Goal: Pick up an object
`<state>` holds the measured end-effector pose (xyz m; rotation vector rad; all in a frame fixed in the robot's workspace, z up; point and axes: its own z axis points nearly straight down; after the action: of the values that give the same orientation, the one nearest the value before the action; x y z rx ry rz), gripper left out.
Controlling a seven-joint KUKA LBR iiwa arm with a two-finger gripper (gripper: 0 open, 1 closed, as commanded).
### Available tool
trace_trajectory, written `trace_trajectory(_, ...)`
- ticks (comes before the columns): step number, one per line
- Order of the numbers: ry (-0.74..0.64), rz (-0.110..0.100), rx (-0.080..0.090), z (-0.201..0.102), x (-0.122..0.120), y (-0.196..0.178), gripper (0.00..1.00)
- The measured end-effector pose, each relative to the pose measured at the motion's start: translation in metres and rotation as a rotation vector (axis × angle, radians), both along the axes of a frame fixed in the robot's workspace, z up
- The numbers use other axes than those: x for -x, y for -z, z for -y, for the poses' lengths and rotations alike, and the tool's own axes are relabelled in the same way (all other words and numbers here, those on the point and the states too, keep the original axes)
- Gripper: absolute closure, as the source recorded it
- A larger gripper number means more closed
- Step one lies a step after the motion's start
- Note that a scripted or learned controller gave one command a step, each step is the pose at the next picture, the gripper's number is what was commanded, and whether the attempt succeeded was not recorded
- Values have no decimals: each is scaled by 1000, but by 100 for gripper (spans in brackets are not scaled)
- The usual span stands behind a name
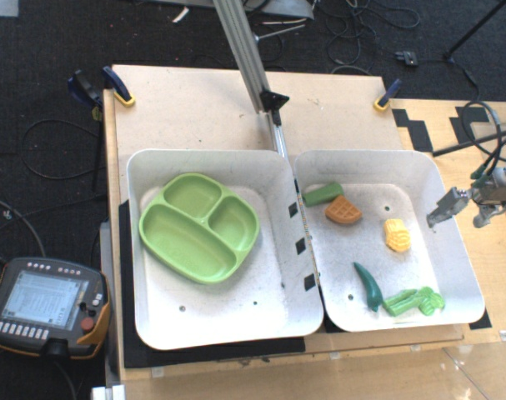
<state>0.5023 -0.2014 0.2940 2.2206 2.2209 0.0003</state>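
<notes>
The right bin holds several toy foods: a green pickle and an orange waffle piece near its back left, a yellow corn piece in the middle, and a dark green pepper beside a light green vegetable at the front. My gripper hangs over the bin's right rim, right of the corn and apart from it. Its fingers stand open with nothing between them.
A green divided plate lies in the left bin. A slanted metal pole comes down to the divide between the bins. A teach pendant sits off the bench at front left. Clamps grip the back corners.
</notes>
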Motion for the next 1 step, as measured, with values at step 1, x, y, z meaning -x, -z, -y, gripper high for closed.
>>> trace_trajectory(1,-5,9,3,-18,-9,-123,0)
